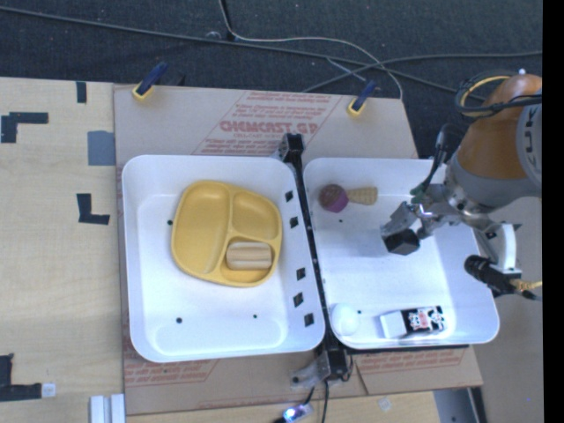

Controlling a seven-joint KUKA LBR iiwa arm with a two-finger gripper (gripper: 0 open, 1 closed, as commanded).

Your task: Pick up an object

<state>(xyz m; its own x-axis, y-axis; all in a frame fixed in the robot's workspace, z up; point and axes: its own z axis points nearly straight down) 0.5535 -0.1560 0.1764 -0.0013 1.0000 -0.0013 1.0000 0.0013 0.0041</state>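
Note:
My gripper (401, 239) hangs over the middle of the right bin (458, 285), reaching in from the right, and I see nothing in it. A toy with a purple ball on a tan cone (345, 197) lies at the bin's far left, up and left of the gripper. At the near left corner rests a small white ball (345, 319). Beside it, a small white and black box (412, 322) lies along the near wall. In the left bin (145, 263), a yellow divided plate (211, 223) holds a tan bread-like piece (249, 256).
A black divider with clips (302, 254) runs between the two bins. Both bins sit on a cardboard sheet (264, 117) held by blue and yellow clamps at the far edge. Cables cross the dark floor behind.

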